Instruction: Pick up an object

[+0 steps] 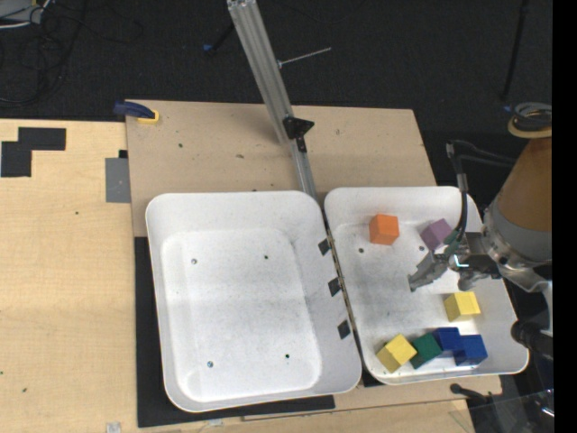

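Gripper: gripper [425, 276] hangs low over the right bin, reaching in from the right on the grey arm with its orange band; dark fingers point down and leftward toward the bin floor.
Grip state: whether the fingers stand parted or together cannot be told at this size; no block is seen between them.
Right bin: right bin [361, 332], shallow and white, lies beneath the gripper and carries all the blocks.
Purple block: purple block [436, 234] sits just above and slightly right of the gripper, close to it, partly against the arm's wrist.
Orange block: orange block [384, 228] stands up and to the left of the gripper, near but apart from it.
Yellow block by the wrist: yellow block [462, 306] lies just below and right of the gripper, apart from the fingers.
Lower cluster: second yellow block [396, 353], green block [425, 348] and blue blocks [460, 345] sit in a row well below the gripper, along the bin's near rim, touching or nearly touching one another.
Left bin: left bin [171, 242], white and shallow, lies to the gripper's left, its edge meeting the right bin at dark clips.
Metal rail: metal rail [266, 70] slants up and away beyond both bins, far above and left of the gripper.
Bench: bench [63, 269] of pale wood spreads to the far left.
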Robot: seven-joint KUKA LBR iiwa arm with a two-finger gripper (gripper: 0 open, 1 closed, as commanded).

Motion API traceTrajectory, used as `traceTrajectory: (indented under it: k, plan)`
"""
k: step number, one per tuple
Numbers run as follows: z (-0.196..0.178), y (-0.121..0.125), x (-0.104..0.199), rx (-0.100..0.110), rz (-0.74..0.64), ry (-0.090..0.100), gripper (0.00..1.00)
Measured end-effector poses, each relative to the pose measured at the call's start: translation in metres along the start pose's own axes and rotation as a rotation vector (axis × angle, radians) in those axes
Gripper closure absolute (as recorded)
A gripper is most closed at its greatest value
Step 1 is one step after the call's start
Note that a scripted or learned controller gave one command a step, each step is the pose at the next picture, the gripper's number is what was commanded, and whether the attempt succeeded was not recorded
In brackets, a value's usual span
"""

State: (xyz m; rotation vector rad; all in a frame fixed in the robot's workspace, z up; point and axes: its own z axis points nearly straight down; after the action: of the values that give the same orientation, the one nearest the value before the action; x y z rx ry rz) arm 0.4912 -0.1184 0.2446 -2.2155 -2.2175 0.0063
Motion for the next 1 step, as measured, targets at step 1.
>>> traceTrajectory:
  k: [1]
  plan:
    - [-0.002,0.0006,-0.0012,-0.005,0.004,-0.001,0.0]
